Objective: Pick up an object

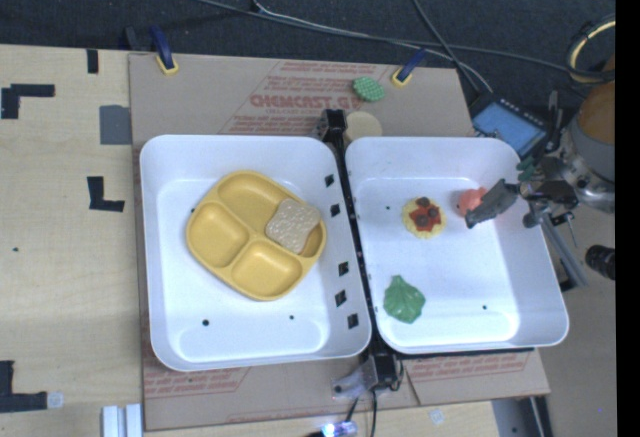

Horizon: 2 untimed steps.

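Three food toys [423, 217] occupy one bin [520, 315], one plate [225, 240] the other.

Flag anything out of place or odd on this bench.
One stray: a small green waffle-textured piece lies on the cardboard behind the bins, outside both. In the left bin, the yellow divided plate sits askew, with a toast piece straddling its dividers.

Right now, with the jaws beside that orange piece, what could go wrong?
1. The orange piece lies close to the right bin's wall; the gripper may push it against the wall rather than catch it.
2. The gripper comes in at a slant, so the piece could slip out.
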Motion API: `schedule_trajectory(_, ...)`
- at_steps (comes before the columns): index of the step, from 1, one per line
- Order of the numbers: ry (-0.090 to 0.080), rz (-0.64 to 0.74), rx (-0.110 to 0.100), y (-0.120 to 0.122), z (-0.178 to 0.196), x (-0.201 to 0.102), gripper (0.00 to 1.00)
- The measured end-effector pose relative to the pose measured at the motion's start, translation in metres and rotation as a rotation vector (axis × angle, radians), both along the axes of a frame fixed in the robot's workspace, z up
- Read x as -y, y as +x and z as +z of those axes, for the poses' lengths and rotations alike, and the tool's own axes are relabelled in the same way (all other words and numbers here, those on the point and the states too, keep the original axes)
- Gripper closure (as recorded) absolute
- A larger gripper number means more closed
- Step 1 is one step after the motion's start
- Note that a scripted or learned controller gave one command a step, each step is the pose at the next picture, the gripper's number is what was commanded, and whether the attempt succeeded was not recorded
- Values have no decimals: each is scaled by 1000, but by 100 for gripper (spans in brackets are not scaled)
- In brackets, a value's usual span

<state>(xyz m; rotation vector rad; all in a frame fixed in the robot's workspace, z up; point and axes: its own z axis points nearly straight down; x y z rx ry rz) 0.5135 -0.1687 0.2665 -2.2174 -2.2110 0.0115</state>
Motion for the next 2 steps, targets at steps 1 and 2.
schedule_trajectory(1,-2,4,11,2,6,-1,0)
schedule_trajectory(2,-2,3,8,2,-37,0,0)
